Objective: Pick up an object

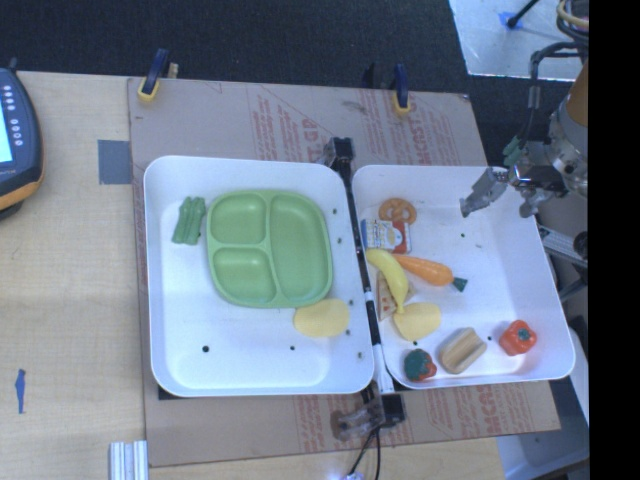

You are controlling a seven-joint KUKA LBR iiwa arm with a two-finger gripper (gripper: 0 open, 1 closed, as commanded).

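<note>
At right of frame, the gripper (507, 194) is seen over the right bin (545, 268), fingers spread wide (nothing held); carrot (428, 269) and banana (389, 276) are seen mid-bin.

I find faint red print running in slanted lines across the brown cardboard sheet (300, 128) beneath the two bins, but I cannot read a single word of it. The small packet (385, 235) in my right-hand bin carries a printed label, too small to make out. The handheld device (15, 138) at the desk's left edge shows rows of buttons; any markings on them are illegible.
</note>
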